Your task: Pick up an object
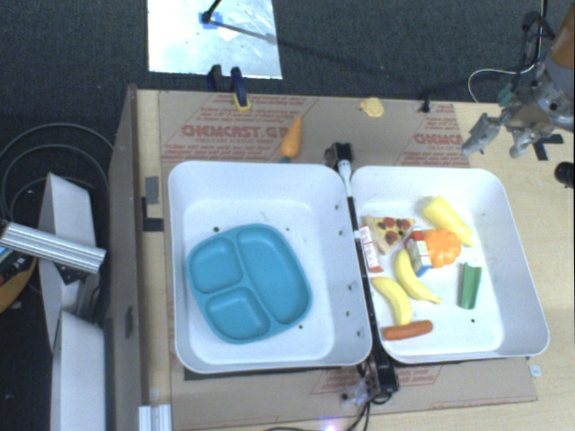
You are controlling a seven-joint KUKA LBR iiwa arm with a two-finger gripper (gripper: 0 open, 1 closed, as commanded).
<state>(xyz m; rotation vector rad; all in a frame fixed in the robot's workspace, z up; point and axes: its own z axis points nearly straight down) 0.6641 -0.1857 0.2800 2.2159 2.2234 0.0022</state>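
**Two white bins on the table, claw above the far right corner**

Nearest the camera, in the right bin [526, 326], a sausage [406, 331] lies along the front wall. Just behind it lie two bananas [393, 299] and [413, 277], with a green piece [469, 286] to their right, apart from them. Further back sit an orange item [440, 246], a pizza slice [392, 230] and a yellow corn-like piece [446, 219]; a small red-and-white packet [369, 245] lies beside the dividing wall. The left bin [193, 187] holds a blue compartment tray [248, 282]. Beyond the bins, on the cardboard of the table [234, 124], lie a carrot [290, 138] and a small yellow item [371, 108]. The claw [503, 137] hangs past the right bin's far right corner, clear of every object; its two fingers are spread apart, with nothing between them.
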